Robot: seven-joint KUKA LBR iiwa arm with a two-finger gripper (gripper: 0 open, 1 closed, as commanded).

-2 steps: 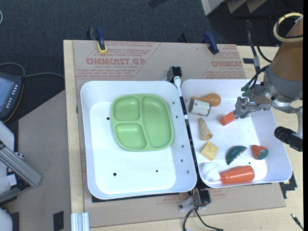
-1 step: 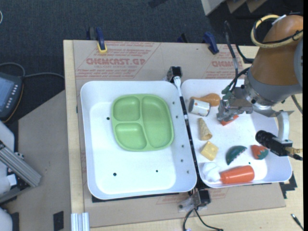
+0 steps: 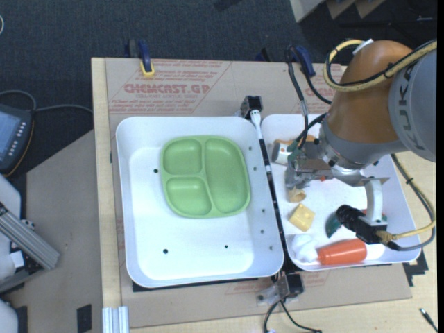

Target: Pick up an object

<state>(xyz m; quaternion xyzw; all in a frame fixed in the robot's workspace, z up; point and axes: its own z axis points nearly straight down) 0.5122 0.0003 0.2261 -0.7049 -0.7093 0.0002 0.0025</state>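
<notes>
Nearest to us, an orange cylinder [image 3: 341, 252] is lying along the front wall of the right bin [image 3: 401, 189], with a small white lump [image 3: 300, 242] sitting just beside its left end. A little farther back, a yellow wedge [image 3: 301, 217] is resting on the bin floor, and beyond it a tan chunk [image 3: 297, 195] is lying just under the tip of the hand [image 3: 298, 179]. The hand is hanging over the bin's left part, and we are unable to tell whether it is apart or together. Level with it, a green divided plate [image 3: 206, 176] is sitting flat in the left bin [image 3: 139, 214]. Farther still, two blue clamps [image 3: 146, 50] are gripping the back edge of the worktop [image 3: 104, 151].
</notes>
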